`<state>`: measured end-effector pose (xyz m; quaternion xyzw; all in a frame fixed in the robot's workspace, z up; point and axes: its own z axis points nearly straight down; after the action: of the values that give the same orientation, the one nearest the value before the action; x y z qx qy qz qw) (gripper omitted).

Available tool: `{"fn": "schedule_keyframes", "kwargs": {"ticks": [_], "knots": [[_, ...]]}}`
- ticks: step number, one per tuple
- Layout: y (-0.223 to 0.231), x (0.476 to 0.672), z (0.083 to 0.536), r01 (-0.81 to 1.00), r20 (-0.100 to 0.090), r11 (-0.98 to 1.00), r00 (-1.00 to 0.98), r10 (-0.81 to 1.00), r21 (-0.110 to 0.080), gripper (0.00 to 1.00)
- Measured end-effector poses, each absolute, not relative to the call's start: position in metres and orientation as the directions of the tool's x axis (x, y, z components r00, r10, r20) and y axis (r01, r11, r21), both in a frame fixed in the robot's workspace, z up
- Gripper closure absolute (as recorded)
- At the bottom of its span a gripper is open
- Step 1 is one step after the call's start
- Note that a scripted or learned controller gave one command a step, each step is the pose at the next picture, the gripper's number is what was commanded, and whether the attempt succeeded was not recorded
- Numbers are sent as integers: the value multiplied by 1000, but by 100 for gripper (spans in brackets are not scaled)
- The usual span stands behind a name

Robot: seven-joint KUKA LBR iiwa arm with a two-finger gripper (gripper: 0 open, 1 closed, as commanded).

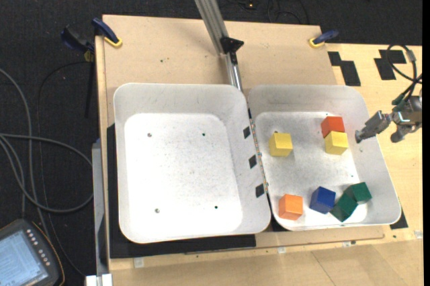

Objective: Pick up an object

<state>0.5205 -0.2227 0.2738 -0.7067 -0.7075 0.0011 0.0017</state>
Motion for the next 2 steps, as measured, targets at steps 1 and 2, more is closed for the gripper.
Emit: {"fn": "schedule_keyframes", "kwargs": {"ticks": [1, 2], "knots": [[-223, 521, 276, 1000, -1, 2, -2, 1000, 0, 0], [-212, 517, 223, 1000, 1, 0, 0, 1000, -4, 0]]}}
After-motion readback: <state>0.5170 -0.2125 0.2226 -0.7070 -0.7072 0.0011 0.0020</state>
